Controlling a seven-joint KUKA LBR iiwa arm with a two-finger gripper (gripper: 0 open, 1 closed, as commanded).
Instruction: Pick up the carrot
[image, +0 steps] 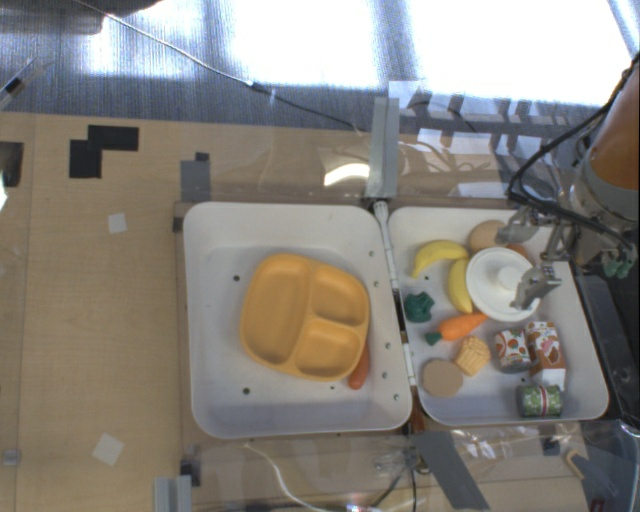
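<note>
The carrot (463, 326), orange with a small green top at its left end, lies in the right bin (590, 400) between a white bowl (497, 282) and a piece of corn (472, 354). My gripper (527, 258) hangs over the right rim of the white bowl, up and to the right of the carrot and apart from it. Its two metal fingers stand spread, with nothing between them. The grey arm with its orange band comes in from the right edge.
Crowding the right bin are two bananas (448, 266), a green broccoli piece (418, 306), a round cookie (441, 378), two small cartons (528, 348), a can (541, 400) and a tan ball (487, 234). The left bin (215, 330) holds a yellow divided plate (304, 316) and an orange-red oblong piece (358, 372).
</note>
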